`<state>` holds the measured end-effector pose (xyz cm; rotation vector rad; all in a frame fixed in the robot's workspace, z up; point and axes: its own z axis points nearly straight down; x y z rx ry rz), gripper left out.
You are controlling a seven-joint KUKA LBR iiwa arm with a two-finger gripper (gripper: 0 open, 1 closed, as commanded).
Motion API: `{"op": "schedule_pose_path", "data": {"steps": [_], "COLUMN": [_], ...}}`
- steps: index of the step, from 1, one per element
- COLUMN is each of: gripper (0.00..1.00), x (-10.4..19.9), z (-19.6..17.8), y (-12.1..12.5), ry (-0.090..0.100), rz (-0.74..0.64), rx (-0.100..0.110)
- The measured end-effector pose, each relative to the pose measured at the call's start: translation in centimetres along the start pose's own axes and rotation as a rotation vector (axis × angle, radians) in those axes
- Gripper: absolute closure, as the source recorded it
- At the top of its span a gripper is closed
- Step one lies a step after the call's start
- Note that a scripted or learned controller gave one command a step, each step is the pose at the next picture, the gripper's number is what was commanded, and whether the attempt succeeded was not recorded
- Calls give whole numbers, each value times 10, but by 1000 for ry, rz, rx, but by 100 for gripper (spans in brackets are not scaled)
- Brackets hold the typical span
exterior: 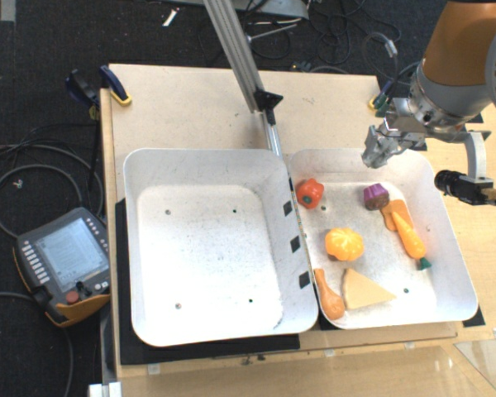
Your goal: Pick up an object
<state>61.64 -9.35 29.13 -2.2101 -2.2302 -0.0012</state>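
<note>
The right bin (446, 304) holds several toy foods. A red tomato-like piece (310, 193) lies at its back left, a purple piece (375, 195) near the back middle, and an orange carrot (407, 230) beside it to the right. A yellow-orange round fruit (344, 244) sits in the middle. A tan wedge (364, 290) and a small orange gourd-shaped piece (328, 294) lie at the front. My gripper (377, 152) hangs above the bin's back edge, up and slightly behind the purple piece, with nothing seen between its fingers.
The left bin (149, 172) stands beside the right one, joined along a dark divider. A metal pole (236, 44) slants over the bench's back. A teach pendant (62, 263) lies on the floor at the left. Black hardware (467, 188) sticks out at the right bin's edge.
</note>
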Motion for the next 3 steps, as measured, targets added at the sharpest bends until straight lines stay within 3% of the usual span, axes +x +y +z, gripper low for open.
{"op": "schedule_pose_path", "data": {"steps": [3], "gripper": [100], "x": [161], "z": [47], "y": [11], "ry": [-1], "rz": [1], "rx": [2]}}
